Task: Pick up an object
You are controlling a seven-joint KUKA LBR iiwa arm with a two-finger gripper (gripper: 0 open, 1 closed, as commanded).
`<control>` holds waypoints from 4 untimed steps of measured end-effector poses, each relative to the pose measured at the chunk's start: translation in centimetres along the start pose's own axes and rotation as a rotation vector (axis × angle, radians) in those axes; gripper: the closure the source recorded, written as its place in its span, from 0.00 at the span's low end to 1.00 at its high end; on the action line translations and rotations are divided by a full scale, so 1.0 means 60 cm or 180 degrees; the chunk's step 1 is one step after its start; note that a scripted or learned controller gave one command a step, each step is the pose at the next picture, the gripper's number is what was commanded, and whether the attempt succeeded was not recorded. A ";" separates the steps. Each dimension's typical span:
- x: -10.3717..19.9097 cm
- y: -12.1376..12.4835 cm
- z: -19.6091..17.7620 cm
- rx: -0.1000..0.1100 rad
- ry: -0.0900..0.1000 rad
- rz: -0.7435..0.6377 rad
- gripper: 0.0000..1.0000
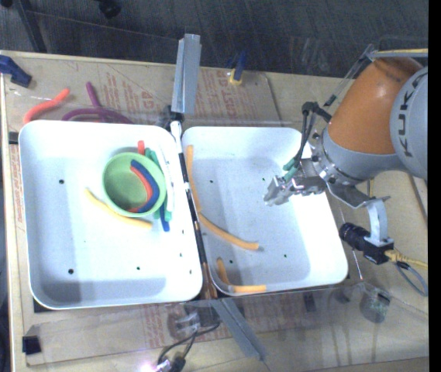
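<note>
Hovered, gripper (280, 191) state unclear, over right bin (313, 266); needed lowering squarely astride the orange strip (224, 233) before closing.

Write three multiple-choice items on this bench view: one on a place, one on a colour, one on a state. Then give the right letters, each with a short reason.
1. Where is the green bowl?
A. in the left bin
B. in the right bin
C. on the bare bench

2. What colour is the long strip lying across the right bin?
A. blue
B. orange-yellow
C. black

3. What is between the fingers of the end effector?
A. the green bowl
B. a blue clip
C. nothing that shows

Answers:
1 A, the bowl sits inside the left bin.
2 B, the strip is orange-yellow against the white floor.
3 C, the end effector is over bare white floor in the right bin, apart from the strip.
</note>
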State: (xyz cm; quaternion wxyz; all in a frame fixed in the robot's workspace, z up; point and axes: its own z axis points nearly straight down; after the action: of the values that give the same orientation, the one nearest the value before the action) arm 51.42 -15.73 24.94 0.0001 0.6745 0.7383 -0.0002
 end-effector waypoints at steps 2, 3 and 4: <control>0.019 0.093 0.006 0.0010 0.0004 0.0322 0.00; 0.073 0.009 0.122 0.0019 0.0005 0.0217 0.00; 0.060 -0.036 0.254 -0.0047 -0.0026 -0.0084 0.00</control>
State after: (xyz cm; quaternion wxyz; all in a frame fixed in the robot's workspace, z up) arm 48.94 -12.37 9.72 0.0081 0.6647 0.7470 0.0024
